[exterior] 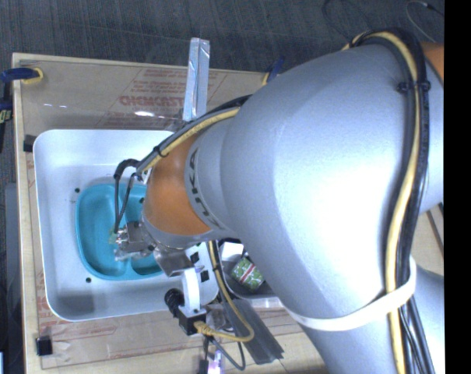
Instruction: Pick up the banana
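Note:
My grey arm with its orange band (169, 201) reaches in from the right and covers most of the view. Its wrist hangs low over the left white bin (52, 209), right above a blue bowl-like dish (95, 224) lying in that bin. The gripper (126, 244) is at the dish's right side, mostly hidden under the wrist and its cables. I see no yellow banana anywhere; the arm hides much of both bins.
A dark round object with a green and red item (247, 273) peeks out below the arm near the divide between the bins. The cardboard-coloured bench (87, 84) surrounds the bins, with a metal post (196, 76) at the back and a blue clamp (17, 75) at the far left corner.

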`<state>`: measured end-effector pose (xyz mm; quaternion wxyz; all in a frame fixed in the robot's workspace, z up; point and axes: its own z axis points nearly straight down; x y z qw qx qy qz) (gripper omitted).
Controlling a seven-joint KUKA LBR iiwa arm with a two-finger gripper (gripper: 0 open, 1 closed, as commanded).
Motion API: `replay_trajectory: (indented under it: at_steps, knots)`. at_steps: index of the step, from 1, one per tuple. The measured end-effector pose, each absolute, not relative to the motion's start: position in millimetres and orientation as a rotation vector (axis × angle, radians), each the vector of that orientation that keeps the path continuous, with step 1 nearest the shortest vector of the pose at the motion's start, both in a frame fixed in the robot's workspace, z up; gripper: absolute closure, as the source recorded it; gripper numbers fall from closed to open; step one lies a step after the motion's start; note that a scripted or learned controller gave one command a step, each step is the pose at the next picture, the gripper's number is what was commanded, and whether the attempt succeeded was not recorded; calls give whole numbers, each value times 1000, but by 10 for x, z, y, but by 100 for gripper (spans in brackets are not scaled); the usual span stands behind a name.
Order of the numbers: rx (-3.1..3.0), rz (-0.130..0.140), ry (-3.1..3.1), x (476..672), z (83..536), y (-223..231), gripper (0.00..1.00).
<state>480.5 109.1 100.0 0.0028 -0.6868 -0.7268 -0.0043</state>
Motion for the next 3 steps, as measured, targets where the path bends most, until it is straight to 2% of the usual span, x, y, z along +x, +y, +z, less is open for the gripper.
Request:
replay_trajectory:
  at_steps: [1, 2, 3]
  knots:
    - [-1791, 3, -2580, 4780, 1891, 411, 100]
    - [-1790, 4, -2580, 4779, 1889, 412, 0]
    - [-1802, 3, -2572, 4771, 895, 972, 0]
